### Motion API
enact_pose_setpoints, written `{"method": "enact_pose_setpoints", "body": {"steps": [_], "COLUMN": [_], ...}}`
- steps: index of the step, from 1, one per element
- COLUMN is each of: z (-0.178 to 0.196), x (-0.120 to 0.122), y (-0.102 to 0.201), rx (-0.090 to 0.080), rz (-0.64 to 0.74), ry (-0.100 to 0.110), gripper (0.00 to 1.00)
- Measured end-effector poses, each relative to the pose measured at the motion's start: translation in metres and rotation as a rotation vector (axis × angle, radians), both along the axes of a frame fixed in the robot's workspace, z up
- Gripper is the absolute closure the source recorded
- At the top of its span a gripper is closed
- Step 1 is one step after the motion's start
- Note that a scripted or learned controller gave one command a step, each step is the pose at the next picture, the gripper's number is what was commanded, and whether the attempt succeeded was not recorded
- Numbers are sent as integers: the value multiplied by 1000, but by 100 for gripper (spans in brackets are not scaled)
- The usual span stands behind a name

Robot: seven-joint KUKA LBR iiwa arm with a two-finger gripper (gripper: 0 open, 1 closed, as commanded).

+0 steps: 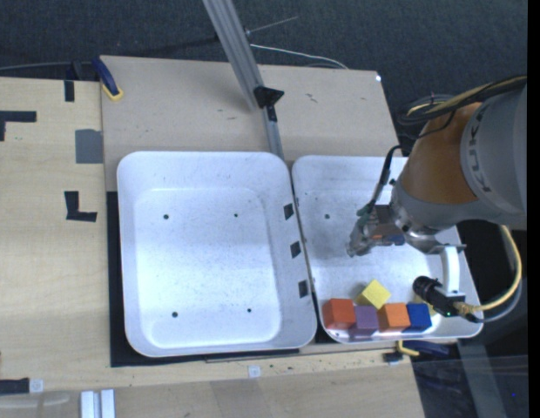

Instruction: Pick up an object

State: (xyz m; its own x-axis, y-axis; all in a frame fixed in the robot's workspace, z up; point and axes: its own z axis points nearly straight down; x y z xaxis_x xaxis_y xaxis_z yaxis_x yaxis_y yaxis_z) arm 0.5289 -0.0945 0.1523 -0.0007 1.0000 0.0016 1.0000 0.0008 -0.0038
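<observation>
Several small blocks lie along the near edge of the right bin (335, 181): a red-orange block (340, 312), a purple block (366, 318), an orange block (394, 316), a blue block (418, 317) and a yellow block (374, 294) tilted just behind them. My gripper (361, 240) hangs over the middle of the right bin, behind and slightly left of the yellow block. Nothing shows between its fingers. The arm's grey and orange wrist covers the bin's right side.
The left bin (131, 181) stands beside the right one, with a shared ridge between them. A metal pole (239, 50) slants in from the top to the bins' back edge. Cables hang by the arm on the right.
</observation>
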Motion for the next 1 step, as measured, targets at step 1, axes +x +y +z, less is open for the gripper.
{"method": "enact_pose_setpoints", "body": {"steps": [1], "z": [42], "x": [-38], "y": [27], "rx": [1], "rz": [3], "ry": [-2], "gripper": [100]}}
